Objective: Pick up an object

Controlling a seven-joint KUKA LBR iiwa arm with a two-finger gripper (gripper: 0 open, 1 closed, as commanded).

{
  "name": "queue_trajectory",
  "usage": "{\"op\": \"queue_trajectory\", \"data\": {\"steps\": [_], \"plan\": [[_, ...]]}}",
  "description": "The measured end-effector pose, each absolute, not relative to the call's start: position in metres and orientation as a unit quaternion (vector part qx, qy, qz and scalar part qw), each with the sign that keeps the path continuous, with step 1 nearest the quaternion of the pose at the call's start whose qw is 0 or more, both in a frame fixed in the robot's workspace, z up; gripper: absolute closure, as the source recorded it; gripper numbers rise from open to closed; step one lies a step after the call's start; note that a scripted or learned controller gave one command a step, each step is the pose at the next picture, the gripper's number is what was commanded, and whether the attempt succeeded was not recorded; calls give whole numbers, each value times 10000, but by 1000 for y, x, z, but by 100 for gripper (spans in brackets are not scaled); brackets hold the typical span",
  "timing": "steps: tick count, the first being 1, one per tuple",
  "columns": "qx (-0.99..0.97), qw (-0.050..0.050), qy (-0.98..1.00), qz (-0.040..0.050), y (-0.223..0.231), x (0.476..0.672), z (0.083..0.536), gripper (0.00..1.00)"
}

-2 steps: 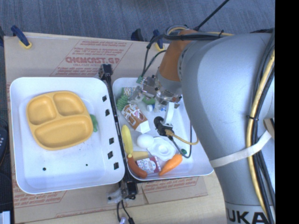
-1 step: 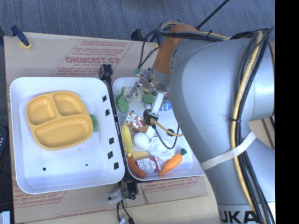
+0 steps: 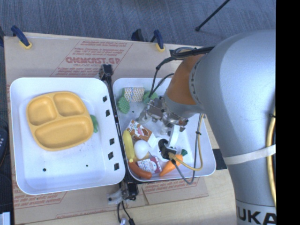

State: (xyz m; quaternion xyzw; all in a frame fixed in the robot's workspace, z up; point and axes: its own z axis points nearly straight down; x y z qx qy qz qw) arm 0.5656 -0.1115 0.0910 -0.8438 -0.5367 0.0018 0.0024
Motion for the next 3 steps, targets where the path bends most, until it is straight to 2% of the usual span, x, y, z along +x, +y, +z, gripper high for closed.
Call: {"op": "queue_trajectory", "data": {"steps": [1, 2, 3], "plan": [[-8400, 24, -5426, 17, -97, 518, 91, 0], [-7669, 12, -6418, 2, -91, 476, 92, 0], [-6724, 5, -7402, 3, -119, 505, 92, 0]]}}
